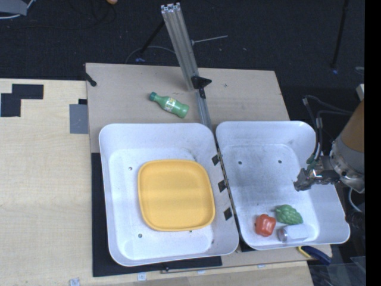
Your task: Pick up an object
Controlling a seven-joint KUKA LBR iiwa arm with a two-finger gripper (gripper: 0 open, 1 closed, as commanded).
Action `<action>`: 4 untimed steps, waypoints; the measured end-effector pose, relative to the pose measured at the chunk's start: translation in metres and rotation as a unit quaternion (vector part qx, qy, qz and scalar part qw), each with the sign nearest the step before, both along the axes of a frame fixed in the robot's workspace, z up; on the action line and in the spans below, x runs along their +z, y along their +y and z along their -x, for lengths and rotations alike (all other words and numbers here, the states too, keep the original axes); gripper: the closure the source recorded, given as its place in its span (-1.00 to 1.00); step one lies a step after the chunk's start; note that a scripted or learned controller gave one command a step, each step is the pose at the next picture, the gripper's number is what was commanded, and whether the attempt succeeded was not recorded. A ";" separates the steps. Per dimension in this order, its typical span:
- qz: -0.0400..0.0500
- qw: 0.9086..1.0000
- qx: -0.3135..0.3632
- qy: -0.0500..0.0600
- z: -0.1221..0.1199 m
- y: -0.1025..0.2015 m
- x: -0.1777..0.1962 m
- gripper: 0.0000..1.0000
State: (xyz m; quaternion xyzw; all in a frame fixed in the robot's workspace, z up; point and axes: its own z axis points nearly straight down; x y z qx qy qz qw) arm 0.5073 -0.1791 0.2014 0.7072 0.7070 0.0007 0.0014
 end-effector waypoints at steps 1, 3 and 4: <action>-0.001 1.000 0.001 0.001 -0.007 0.051 0.014 1.00; -0.001 1.000 0.002 0.002 -0.025 0.156 0.000 1.00; 0.000 1.000 0.002 0.002 -0.034 0.212 -0.003 1.00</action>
